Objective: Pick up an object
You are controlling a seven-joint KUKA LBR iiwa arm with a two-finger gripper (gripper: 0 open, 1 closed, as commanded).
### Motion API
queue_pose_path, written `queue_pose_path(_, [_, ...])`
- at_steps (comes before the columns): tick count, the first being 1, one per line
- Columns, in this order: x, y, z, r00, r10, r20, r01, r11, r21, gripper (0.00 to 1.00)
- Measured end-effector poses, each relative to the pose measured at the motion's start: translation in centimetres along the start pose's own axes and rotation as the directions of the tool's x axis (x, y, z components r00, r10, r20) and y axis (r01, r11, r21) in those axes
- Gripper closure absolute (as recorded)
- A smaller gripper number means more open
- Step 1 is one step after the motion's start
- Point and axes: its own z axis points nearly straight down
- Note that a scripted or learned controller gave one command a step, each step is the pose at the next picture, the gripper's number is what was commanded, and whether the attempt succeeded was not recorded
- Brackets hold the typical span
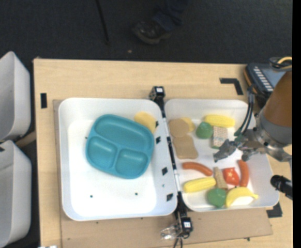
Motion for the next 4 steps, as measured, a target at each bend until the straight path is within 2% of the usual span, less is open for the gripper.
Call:
queue_pose_path(1, [0.0, 0.3, -0.5, 1.000, -0.003, 0.002, 0.003, 1.000, -0.011, 0.00])
queue_pose_path(2, [-0.1, -0.4, 5.6, 1.000, -0.001, 0.001, 0.001, 1.000, -0.005, 0.00])
queue_pose_path(3, [-0.5, -0.1, 10.4, 1.000, 0.003, 0.010, -0.002, 1.000, -0.020, 0.00])
queue_pose_path(4, [-0.6, 0.1, 9.1, 1.000, 0.011, 0.008, -0.011, 1.000, -0.025, 1.00])
